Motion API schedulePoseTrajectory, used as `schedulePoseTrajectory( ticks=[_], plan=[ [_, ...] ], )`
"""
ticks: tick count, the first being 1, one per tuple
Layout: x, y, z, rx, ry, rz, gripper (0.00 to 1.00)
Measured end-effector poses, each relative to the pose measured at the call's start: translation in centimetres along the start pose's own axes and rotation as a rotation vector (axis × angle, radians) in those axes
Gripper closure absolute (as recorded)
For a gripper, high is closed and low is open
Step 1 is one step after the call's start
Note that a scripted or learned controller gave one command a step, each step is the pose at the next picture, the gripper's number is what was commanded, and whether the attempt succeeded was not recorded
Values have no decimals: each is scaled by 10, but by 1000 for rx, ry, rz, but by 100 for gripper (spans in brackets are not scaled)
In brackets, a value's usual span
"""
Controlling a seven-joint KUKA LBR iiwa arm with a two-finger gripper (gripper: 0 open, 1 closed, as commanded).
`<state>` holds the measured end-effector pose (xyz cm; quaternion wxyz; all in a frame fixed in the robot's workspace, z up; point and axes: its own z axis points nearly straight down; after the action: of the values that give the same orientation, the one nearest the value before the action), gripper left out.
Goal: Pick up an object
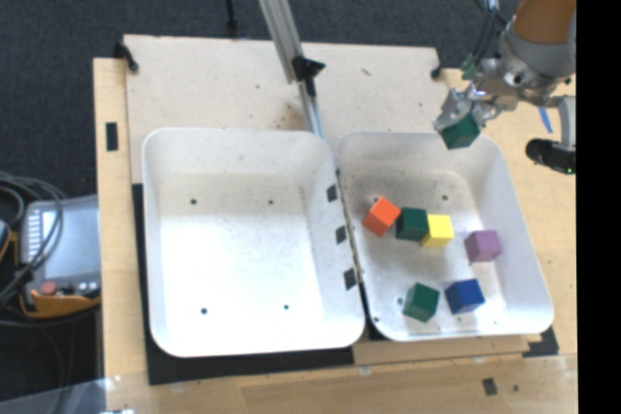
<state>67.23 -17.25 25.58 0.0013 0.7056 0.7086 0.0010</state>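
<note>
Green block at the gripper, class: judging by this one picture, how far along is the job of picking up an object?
Done, it seems: a green block sits at the gripper, raised over the far edge of the right bin, apart from the blocks below. In hand: the arm carries it there. Left: nothing clear, though the grip itself is hard to confirm. Six blocks lie in that bin, among them the orange block.
</note>
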Motion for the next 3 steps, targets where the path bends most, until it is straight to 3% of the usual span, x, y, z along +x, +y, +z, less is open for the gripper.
schedulePoseTrajectory(
  ticks=[3],
  plan=[
    [166,-9,6,5,2,-3,100]
  ],
)
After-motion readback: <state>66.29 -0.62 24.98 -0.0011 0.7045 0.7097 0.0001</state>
